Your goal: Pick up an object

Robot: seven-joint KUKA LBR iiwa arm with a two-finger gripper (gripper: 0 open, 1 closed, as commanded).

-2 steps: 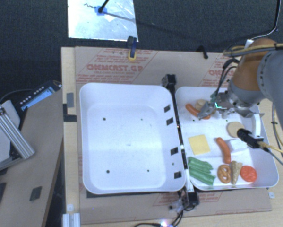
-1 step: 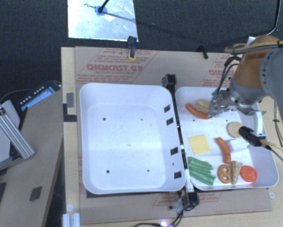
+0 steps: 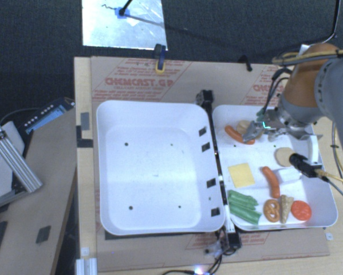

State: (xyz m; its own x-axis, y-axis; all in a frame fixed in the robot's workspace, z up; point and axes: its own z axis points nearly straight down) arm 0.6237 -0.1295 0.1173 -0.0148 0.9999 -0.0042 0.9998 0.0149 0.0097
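Two bins: a left bin (image 3: pixel 154 165) and a right bin (image 3: pixel 326 205), both shallow and white, sit side by side on the bench (image 3: pixel 131 79), their inner walls meeting along a dark strip with black clips.
Landmark: the yellow cheese slice (image 3: pixel 241 175), lying flat near the middle of the right bin.
Gripper: the gripper (image 3: pixel 252 132) hangs low over the far part of the right bin, beyond the cheese slice, at the end of the grey arm (image 3: pixel 331 93) that comes in from the right with its orange band (image 3: pixel 303 79).
Fingers: too dark and too small here to judge; I cannot tell whether they are wide, narrow or closed on anything.
Far sausage: an orange-red sausage (image 3: pixel 235 134) lies beyond the cheese slice, just beside the gripper tip, touching or nearly so; I cannot tell which.
Near sausage: a second red sausage (image 3: pixel 271 181) lies just to the right of the cheese slice.
Beige round: a pale disc (image 3: pixel 283 156) lies to the right of the cheese slice and a little farther back.
Green beans: a green bundle (image 3: pixel 243 206) lies on the near side of the cheese slice.
Pretzel: a pretzel (image 3: pixel 271 209) lies nearer and to the right of the cheese slice, beside the beans.
Tomato: a red round (image 3: pixel 300 210) lies farthest right of the near row.
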